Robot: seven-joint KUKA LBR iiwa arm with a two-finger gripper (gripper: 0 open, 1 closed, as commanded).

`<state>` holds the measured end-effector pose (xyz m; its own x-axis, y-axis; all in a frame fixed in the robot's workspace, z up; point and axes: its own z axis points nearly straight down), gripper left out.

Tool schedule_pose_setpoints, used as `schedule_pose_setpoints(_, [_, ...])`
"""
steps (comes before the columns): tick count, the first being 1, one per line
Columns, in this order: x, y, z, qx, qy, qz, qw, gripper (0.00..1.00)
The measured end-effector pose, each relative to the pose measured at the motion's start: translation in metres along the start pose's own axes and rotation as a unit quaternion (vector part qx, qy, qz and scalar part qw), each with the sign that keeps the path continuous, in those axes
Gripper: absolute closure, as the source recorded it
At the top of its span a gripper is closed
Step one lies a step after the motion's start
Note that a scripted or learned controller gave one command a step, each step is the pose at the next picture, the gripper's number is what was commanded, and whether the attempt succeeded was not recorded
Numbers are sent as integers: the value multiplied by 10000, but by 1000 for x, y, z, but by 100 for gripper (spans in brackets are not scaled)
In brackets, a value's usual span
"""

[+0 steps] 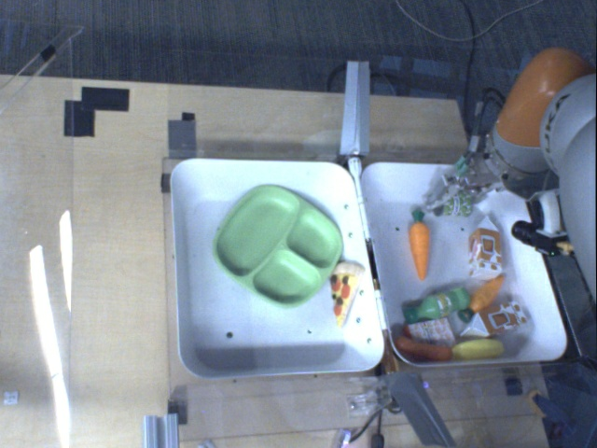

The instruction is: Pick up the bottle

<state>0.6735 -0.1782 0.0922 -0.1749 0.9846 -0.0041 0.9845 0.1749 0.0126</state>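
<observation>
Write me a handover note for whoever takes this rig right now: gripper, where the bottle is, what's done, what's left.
Gripper: over the upper part of the right bin, near its far wall; nothing seen held. Whether it is open or shut is too blurred to tell.
Bottle: green, lying on its side in the lower part of the right bin, among a hot dog, a banana and a small carrot. A larger carrot lies between it and the gripper.
Left bin: holds a green divided plate and a pizza slice.
Done: no pick yet.
Left: move to the bottle, grasp, lift.
</observation>
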Motion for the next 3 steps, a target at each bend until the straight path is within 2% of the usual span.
schedule_pose_setpoints(1, [39,-68,-38,25,13,-995,9950,0])
schedule_pose_setpoints(2, [28,-15,-6,17,6,-1661,9861,0])
schedule_pose_setpoints(3, [29,-159,-77,27,13,-1586,9873,0])
